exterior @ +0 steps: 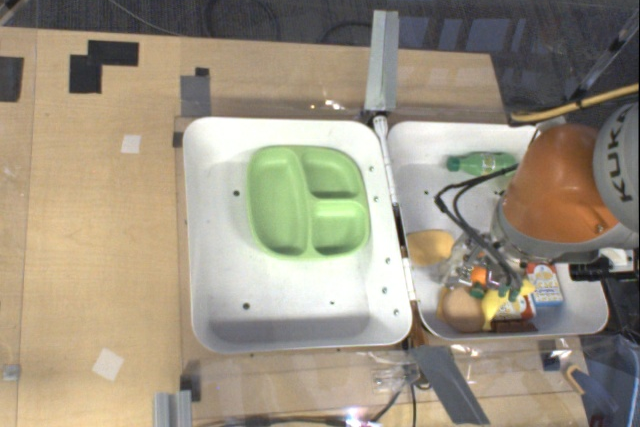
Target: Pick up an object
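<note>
My gripper [478,277] is low in the right bin [420,165], over a cluster of small objects at the bin's near side. The arm's orange band [555,185] hangs above it and hides part of the pile. Under the gripper lie a brown rounded object [462,309], a yellow piece [492,307] and small orange and green bits [481,279]. A tan rounded object [432,246] sits just left of the gripper. A green bottle [482,161] lies at the bin's far side. A small blue and white carton [545,287] rests to the right.
The left bin [215,245] holds a green divided tray [306,200] near its middle. A metal divider post [380,65] stands between the bins at the far side. Black cables [455,200] loop from the wrist over the right bin.
</note>
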`<state>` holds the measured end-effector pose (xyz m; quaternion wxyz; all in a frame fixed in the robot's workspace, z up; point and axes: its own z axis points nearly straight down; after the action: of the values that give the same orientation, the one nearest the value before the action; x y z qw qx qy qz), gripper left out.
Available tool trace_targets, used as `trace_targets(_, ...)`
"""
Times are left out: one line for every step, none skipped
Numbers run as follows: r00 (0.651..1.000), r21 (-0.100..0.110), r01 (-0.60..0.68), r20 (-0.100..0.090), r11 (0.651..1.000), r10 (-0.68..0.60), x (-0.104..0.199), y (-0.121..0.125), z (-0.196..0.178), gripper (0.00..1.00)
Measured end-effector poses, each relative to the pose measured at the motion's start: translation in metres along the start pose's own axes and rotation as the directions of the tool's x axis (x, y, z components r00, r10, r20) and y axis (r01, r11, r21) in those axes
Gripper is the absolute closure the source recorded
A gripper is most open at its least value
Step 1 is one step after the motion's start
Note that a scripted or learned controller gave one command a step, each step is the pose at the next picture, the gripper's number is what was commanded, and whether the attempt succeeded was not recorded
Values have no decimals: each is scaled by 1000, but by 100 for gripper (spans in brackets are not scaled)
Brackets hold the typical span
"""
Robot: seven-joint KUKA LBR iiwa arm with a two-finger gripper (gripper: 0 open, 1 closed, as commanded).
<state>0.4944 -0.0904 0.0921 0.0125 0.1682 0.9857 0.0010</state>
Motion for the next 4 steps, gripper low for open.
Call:
trace_targets(980,5,198,-5,980,-198,-55,-66,-154,100)
trace_targets(980,2,200,-14,980,-200,-53,-64,-150,0)
trace_targets(985,2,171,-11,985,-171,-72,-68,-5,0)
trace_targets(981,-1,194,-9,981,-194,-45,-2,3,0)
